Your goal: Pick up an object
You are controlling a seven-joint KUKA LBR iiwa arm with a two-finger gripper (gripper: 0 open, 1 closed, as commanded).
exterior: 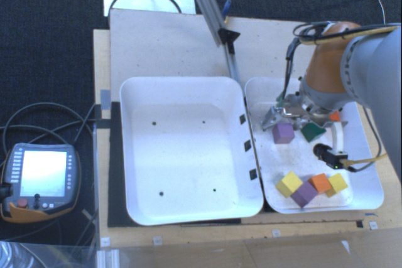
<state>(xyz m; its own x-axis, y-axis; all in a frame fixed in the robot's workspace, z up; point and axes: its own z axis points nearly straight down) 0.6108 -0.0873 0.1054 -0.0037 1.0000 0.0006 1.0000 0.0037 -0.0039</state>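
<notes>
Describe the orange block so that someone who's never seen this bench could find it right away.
Go to the white bin on the view's right, then to the four blocks clustered at its near edge. The orange block sits between a purple block and a yellow block, the only orange one there.

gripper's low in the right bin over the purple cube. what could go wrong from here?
1. The gripper sits at the top edge of the purple cube, not squarely over it. The view doesn't show the cube gripped, so a lift may come up empty.
2. The green block lies close beside the cube, partly under the wrist. A grasp could knock it or drag it along.
</notes>
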